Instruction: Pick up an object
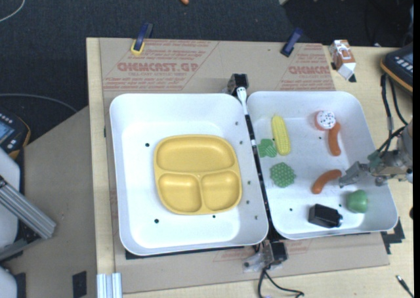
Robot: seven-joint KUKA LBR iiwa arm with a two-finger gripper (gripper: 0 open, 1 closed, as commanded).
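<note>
1. A black block (325, 216) lay nearest in the right bin (298, 103), left of a green apple (357, 201).
2. Just above the apple hovered the gripper (363, 170); whether it gripped anything could not be told.
3. Farther back lay two sausages, corn (281, 134) and a white ball (325, 119).

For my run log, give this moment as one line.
end effector: low in right bin | nearest: green apple, hot dog | held: nothing seen
</note>
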